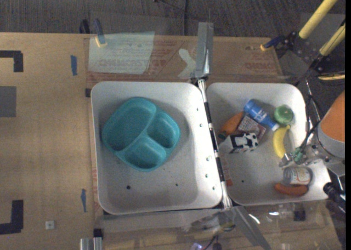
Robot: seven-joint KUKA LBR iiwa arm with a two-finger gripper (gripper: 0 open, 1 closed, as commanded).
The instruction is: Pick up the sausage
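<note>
Down at the near right corner of the right bin (258,92) lies the sausage (291,189), a reddish-brown link stretched roughly left to right on the white floor, close to the bin's front wall. Just above it, almost touching, sits a small round can (298,176) with a pale label. The gripper (296,157) hangs over the right edge of this bin, just above the can and beside the lower end of the banana (281,141); thin cables and a bit of green show around it, and the view is too blurred there to tell how it stands. Nothing can be seen held in it. The arm (337,128), grey with its orange band, enters from the right border.

Elsewhere in the right bin, a green round fruit, perhaps a lime (284,114), rests near the top right, a blue can (258,113) lies tilted beside it, an orange carrot-like piece (231,124) lies to the left, and a small black-and-white carton (242,142) stands near the bin's left wall. The yellow banana curves downward between the lime and the round can.

The left bin (109,188) holds a teal divided plate (141,132) with three compartments, set toward its upper left. Both bins sit side by side on the wooden bench (44,150).
</note>
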